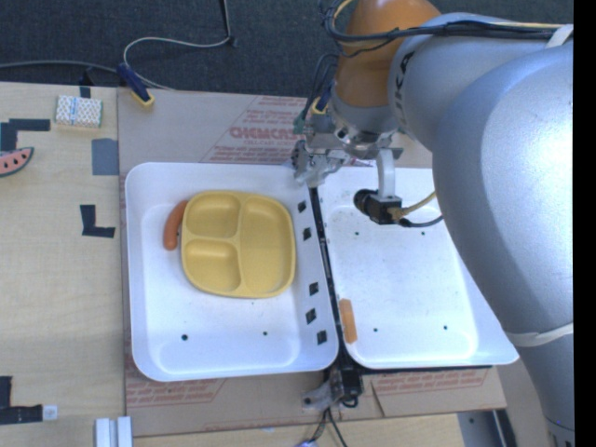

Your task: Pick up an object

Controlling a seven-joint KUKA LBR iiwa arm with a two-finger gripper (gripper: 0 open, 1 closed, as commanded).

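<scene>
A: Over the far edge of the right bin (pixel 410 343), near the divider, the arm (pixel 484 110) hangs with its gripper (pixel 318 164) low. Jaws' opening: cannot tell; nothing seen held.

B: Objects?

A: Yellow plate (pixel 238 243) mid left bin (pixel 158 343); orange sausage (pixel 172 225) touching its left rim; small orange piece (pixel 347 320) at right bin's near-left corner. Pick judged not yet made.

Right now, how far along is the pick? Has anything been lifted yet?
Nothing looks lifted. The yellow divided plate and the orange sausage-shaped piece beside it lie in the left bin; a small orange piece lies in the right bin. The gripper sits over the bins' far divider. Reaching, grasping and lifting remain.
</scene>
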